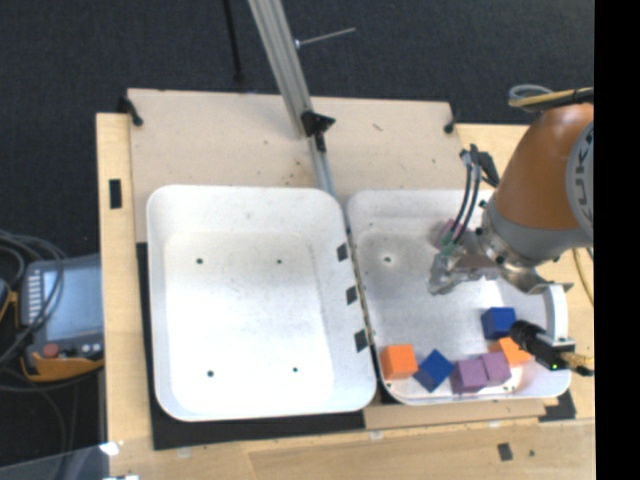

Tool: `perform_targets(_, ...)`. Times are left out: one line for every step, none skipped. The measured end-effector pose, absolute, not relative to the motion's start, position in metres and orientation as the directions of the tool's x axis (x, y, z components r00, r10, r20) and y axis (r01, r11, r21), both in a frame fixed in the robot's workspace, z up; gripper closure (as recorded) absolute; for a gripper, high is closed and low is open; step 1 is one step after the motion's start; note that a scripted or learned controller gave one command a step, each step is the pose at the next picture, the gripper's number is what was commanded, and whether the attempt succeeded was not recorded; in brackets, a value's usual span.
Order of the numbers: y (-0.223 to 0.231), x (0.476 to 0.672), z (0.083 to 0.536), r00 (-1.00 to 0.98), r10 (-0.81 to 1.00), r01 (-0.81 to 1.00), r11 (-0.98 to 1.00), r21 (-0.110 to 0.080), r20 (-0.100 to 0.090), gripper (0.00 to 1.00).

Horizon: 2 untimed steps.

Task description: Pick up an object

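Several small rigid blocks (470, 373) lie in the right bin (400, 218); grasp flat opposite faces. Gripper (445, 276) state cannot be told.

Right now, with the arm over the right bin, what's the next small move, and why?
Probably shift the end effector toward the near edge of the right bin: it sits over bare floor, while the orange block, blue block and purple blocks cluster there.

Even overhead light falls on the bench (280, 138), leaving the two white bins (255, 298) bright and near glare, with soft shadows along their inner walls. The picture is coarse and slightly blurred; the dark floor beyond the bench's far edge loses detail.
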State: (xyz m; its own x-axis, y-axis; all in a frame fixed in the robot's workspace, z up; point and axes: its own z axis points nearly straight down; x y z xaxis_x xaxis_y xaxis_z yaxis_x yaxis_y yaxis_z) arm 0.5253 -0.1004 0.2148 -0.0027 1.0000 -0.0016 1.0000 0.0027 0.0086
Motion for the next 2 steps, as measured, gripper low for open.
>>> perform_targets(-0.101,0.527,0.269,-0.005,1.000,1.000,0.005,0.008,-0.001,1.00)
perform_targets(-0.045,0.532,0.253,-0.006,1.000,1.000,0.006,0.000,0.001,1.00)
